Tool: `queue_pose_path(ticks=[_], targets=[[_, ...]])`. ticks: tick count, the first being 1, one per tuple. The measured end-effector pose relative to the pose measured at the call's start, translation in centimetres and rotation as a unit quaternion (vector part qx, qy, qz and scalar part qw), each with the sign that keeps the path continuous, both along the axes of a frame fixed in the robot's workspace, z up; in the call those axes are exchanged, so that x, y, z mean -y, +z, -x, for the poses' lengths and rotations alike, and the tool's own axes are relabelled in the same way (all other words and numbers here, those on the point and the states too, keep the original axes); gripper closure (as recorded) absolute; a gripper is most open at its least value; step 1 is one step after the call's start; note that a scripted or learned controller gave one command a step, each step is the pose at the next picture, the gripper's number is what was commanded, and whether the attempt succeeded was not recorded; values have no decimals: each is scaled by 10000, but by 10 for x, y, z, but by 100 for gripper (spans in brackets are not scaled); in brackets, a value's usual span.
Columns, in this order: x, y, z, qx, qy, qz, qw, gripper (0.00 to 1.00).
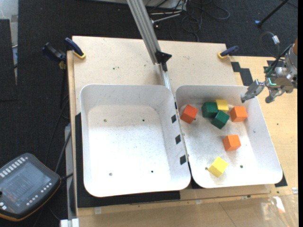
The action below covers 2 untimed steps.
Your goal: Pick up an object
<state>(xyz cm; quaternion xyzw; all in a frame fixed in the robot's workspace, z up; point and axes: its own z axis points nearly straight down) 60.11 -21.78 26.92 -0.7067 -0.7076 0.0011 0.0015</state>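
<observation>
Blocks (220, 119) in right bin (265, 145): small, rigid, likely light; grip across flat opposite faces. Gripper (262, 92) over the bin's far-right rim, fingers spread, nothing between.

Open-fingered above right bin's (265, 141) far right rim. Just inward of the jaws, blocks clustered: orange (238, 113), yellow (222, 104), two green (214, 114). Farther inward, bare floor before orange block (231, 142).

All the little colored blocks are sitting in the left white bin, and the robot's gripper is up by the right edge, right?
Not quite. The camera view shows the small colored blocks in the right white bin, not the left one. The gripper is indeed by the right edge.
</observation>
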Motion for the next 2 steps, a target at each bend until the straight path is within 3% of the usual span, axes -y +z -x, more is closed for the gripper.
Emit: queue_pose_path(ticks=[1, 2], targets=[[0, 2, -1, 17, 8, 8, 10000, 0], [-9, -56, 3, -10, -2, -4, 10000, 0]])
